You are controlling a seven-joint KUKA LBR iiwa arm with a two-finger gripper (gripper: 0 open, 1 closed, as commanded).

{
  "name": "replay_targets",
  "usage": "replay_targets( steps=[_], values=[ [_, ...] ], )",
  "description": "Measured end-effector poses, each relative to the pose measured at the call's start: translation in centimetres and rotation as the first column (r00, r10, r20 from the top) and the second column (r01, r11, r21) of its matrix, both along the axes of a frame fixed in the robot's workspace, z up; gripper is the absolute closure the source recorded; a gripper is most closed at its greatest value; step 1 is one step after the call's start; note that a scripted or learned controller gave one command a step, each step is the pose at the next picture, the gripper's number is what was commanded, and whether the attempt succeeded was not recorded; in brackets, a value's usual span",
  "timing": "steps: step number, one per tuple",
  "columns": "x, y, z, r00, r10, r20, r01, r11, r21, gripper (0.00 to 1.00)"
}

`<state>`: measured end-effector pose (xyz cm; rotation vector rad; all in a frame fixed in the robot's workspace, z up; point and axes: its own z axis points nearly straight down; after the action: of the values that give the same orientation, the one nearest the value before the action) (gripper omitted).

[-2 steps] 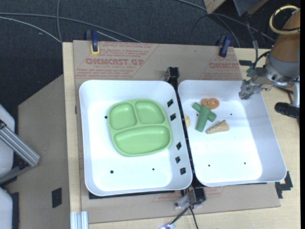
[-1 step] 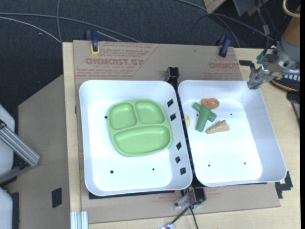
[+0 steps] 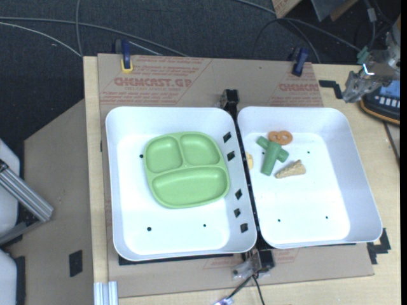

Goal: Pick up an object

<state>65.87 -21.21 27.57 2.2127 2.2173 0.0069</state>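
gripper (image 3: 364, 81) far right off the bins, holding nothing visible

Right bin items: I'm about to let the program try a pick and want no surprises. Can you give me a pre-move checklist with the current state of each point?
1. Targets present in the right bin: ok. A green peg, a pretzel and a tan wedge lie there.
2. Targets separated for a clean grasp: not ok. The three are clustered, with the pretzel and wedge right against the green peg.
3. Clearance from bin walls: ok. The cluster sits on the floor of the bin, off the rim.
4. Gripper position: not ok. It sits at the bench's far right corner, outside the bin.
5. Gripper open: cannot tell.
6. Green plate out of the way: ok, it is in the left bin.
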Motion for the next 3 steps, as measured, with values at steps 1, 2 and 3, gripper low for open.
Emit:
replay_targets(
  steps=[1,2,3],
  values=[
    [-1.6,4.9,0.1,1.000,0.002,-0.012,-0.002,1.000,0.005,1.00],
    [-4.1,9.0,-1.7,1.000,0.002,-0.014,-0.001,1.000,0.006,1.00],
    [-6.0,14.2,-2.9,1.000,0.002,-0.014,-0.002,1.000,0.006,1.00]
  ],
)
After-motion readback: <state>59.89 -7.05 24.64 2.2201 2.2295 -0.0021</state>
